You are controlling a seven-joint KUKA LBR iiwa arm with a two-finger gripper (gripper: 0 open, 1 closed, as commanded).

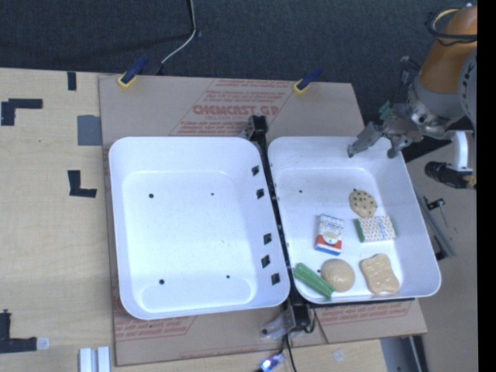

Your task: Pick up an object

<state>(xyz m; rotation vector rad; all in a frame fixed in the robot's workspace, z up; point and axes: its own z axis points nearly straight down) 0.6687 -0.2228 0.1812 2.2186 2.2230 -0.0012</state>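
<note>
**Jaws Wait Above a Crowded Corner**

Clutter sat only in the right bin [403,178], and all of it had drifted toward the near end, as though the pieces had been dropped or tumbled there rather than set out. A cookie [362,202] lay uppermost, well apart from the arm. Below it were a small red, white and blue carton [330,234] and, just beside that, a patterned packet [377,228] with a green edge. Nearest the front rim a green stick-shaped piece [313,279] lay at a slant, touching a round tan bun [337,274], with a slice of toast [380,273] next along. The left bin [186,223] stood beside it, the two clipped together along their shared wall, I supposed so neither would shift on the counter [46,208].

The gripper [376,142] hung over the far rim of the right bin, its jaws spread apart with nothing between them and touching nothing I could make out. Any of the six pieces could have served as the object; none had been lifted yet, and the arm looked to me poised above them, not committed to one.
</note>
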